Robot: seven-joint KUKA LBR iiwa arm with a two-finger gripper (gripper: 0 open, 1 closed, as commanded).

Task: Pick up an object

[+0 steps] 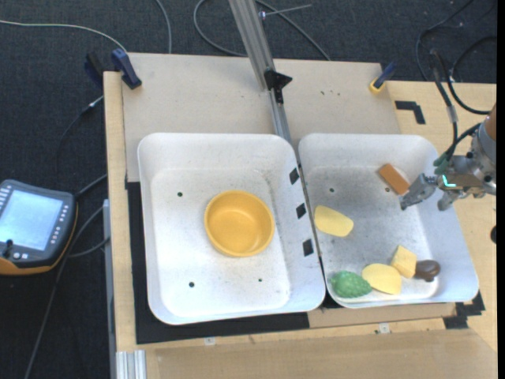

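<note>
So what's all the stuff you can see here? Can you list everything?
Bins: 2, white, side by side on the bench.
Bowl: 1, yellow, middle of the left bin.
Orange-brown block: 1, upper part of the right bin.
Yellow pieces: 3, one mid-left in the right bin, two near its front edge.
Green lump: 1, front-left corner of the right bin.
Brown lump: 1, front right of the right bin.
Handheld screen: 1, grey and orange, far left.
Clamps: 2, blue and yellow, back corners.
Gripper: 1, grey, over the right bin's right side.

Arm (489, 144) cut off at right edge; pincer (430, 194) finger state too small to tell.
</note>
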